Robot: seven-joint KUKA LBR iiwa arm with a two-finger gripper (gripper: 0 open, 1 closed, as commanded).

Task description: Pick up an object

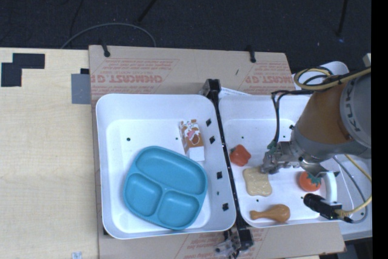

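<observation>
Four small items sit in the right bin (285, 107): a red-orange piece (240, 155) by the divider, a flat tan slab (257, 182) like toast, a tan drumstick-shaped piece (271, 213) near the front wall, and an orange-red tomato-like toy (309, 179) w/ green top, partly behind the arm. Gripper (271, 162) hangs just above the slab's upper right edge, between it and the red-orange piece; fingers too dark & small to read, can't tell how far apart or whether they hold anything. Nearest target looks like the slab. Prob light, stiff plastic, smooth so a bit slippery, not fragile. It lies flat, so little height to pinch; best taken across its narrow width at the edges, fingers pressed down to the bin floor. Drumstick's thin neck would be an easier hold. Left bin (121, 112) on the counter has a blue divided tray (165, 187) & a small printed packet (191, 133)
</observation>
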